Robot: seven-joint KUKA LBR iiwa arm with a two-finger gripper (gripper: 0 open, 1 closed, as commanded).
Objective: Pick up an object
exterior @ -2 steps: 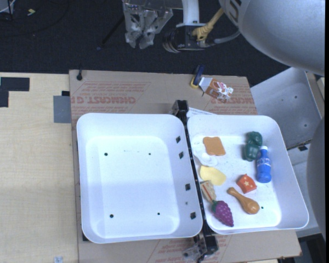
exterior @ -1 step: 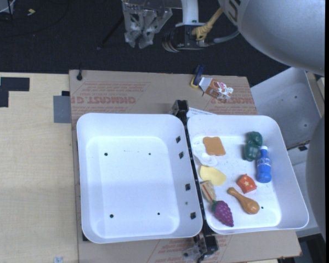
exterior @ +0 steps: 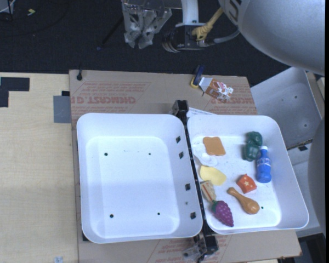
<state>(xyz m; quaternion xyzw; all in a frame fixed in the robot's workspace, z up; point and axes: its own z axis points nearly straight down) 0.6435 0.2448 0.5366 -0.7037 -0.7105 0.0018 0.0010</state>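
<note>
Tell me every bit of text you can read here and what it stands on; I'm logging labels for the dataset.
"CHEMCREST" or similar, red print seen upside down and mirrored, uncertain, on the cardboard under the bins.
More red print on the cardboard's near edge: too cut off to read.
Small carton behind the right bin: print too small to read.
Blue bottle: label too blurred to read.
Large dark letters on the arm: cut off, unreadable.

Gripper (exterior: 144, 30) high at top of view, over dark floor beyond bench, well apart from both bins.

Straight below it: cardboard, then left bin (exterior: 93, 147), floor bare, open descent.

Below and right: right bin (exterior: 285, 147) crowded. Toast (exterior: 214, 146), yellow piece (exterior: 212, 175), grapes (exterior: 223, 213) line divider side. Drumstick (exterior: 244, 200), red block (exterior: 246, 183), blue bottle (exterior: 263, 165), green toy (exterior: 253, 145) toward far wall. Narrow lane mid-bin between toast and green toy.
</note>
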